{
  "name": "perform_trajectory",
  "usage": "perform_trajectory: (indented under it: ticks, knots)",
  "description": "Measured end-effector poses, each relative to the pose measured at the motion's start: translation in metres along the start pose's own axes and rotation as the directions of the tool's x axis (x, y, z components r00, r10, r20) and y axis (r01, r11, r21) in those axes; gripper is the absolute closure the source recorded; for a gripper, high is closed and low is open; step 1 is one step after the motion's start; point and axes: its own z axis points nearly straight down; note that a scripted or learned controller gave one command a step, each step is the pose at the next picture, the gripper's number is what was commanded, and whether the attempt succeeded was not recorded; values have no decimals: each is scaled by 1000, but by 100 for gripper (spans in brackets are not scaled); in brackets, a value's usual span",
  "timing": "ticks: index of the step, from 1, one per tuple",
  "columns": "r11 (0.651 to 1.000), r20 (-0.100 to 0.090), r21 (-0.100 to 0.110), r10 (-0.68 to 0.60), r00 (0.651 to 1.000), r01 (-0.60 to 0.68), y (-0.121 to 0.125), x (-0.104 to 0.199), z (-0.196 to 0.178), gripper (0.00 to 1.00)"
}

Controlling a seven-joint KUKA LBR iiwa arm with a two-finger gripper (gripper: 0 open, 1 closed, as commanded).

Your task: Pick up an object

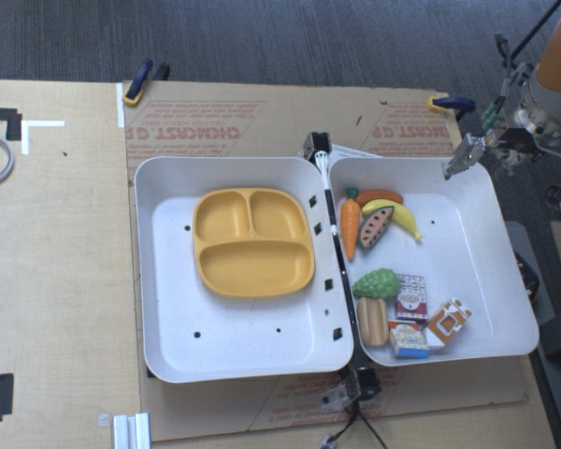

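Grey carpet is surrounding the counter (56,251). The end effector (460,162), its state unclear, is hovering at the right bin's (491,316) one o'clock; it should be descending straight over the banana (404,216).

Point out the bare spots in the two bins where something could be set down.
Right bin: bare floor along its right side, between the banana and the right wall, and right of the small boxes. Left bin: a bare strip around the yellow divided plate, widest below it. Crowded: the right bin's left side, carrot to boxes.
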Motion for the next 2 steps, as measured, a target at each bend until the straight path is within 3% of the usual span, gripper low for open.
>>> perform_trajectory:
  ticks: [1,2]
  knots:
    - [915,-2,-8,403,915,-403,9,40,143,0]
    - [940,-4,-18,340,940,-340,-19,81,149,0]
